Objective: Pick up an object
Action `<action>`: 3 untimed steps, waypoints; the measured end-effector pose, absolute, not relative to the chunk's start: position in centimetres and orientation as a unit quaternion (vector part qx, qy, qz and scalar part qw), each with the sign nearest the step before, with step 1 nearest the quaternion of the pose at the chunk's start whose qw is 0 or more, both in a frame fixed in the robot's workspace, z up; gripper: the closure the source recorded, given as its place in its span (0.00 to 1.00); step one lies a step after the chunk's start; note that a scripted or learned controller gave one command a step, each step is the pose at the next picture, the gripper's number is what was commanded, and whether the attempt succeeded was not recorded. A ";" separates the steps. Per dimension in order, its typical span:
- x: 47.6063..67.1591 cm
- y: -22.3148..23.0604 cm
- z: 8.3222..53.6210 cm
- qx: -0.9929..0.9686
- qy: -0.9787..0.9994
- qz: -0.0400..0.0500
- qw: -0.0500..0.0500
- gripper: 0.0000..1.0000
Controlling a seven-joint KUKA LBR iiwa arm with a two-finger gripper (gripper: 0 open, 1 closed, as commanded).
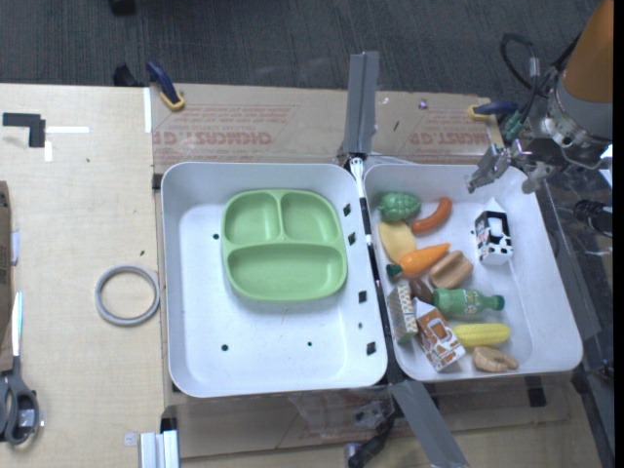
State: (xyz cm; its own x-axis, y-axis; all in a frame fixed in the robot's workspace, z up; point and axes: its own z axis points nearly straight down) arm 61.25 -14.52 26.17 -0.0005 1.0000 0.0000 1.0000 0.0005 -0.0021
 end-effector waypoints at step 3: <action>60.9 -6.6 19.2 -0.709 -0.705 0.000 0.000 0.00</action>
